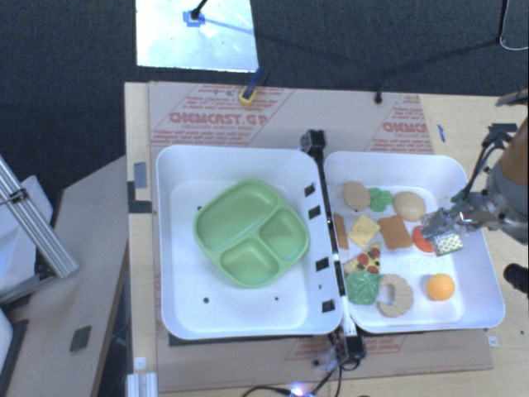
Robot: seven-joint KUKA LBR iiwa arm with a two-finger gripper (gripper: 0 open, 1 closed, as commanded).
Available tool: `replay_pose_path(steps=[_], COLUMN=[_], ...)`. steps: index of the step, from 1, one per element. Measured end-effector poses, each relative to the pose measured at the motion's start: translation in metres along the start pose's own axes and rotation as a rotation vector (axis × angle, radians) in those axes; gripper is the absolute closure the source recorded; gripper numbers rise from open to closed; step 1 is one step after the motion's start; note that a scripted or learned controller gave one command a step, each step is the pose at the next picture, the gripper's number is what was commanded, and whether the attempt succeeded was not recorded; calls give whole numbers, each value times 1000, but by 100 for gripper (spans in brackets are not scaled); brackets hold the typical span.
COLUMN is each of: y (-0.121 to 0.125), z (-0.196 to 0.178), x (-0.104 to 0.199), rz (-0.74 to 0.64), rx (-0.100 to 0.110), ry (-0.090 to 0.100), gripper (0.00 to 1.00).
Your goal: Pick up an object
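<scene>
Far left of the fingers, in the left bin (173, 246): a green divided plate (250, 232), lying flat. Nearer, across the divider and inside the right bin (488, 304): a tan round piece (356, 195), a small green piece (381, 198), a yellow wedge (364, 231), a pizza slice (367, 261), a leafy green piece (362, 287) and a ringed doughnut (394, 294). Closer in: a pale bun (409, 204) up and left of the fingertips, a brown toast slice (395, 233) just left of them. Down over the right bin's right half: the gripper (446, 236), with a red round piece (424, 240) just beside the tips on their left. Whether clamped on it, impossible to tell; finger spacing lost in blur and a checkered patch at the tip. Below the fingers and apart from them: an orange ball (440, 287), standing clear of its neighbours.

Judged stage: descent onto a target, most likely the red piece. For a clean pick: tips centred either side of it, clear of the toast, pushed low before closing, then lifted straight up. Risk: a flat piece slipping free, or the toast nudged along.
</scene>
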State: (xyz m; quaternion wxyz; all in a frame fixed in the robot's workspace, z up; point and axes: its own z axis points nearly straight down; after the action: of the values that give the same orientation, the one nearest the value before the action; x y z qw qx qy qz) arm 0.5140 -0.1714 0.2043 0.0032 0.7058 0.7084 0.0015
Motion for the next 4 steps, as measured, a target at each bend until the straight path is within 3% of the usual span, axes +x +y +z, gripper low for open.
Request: replay_pose_path(steps=[1, 2, 4], y=[1, 14, 52], z=[-21, -19, -9], x=[0, 59, 141], rz=[0, -6, -1], rx=[2, 4, 4], ry=[1, 4, 2], gripper=[100, 100, 100])
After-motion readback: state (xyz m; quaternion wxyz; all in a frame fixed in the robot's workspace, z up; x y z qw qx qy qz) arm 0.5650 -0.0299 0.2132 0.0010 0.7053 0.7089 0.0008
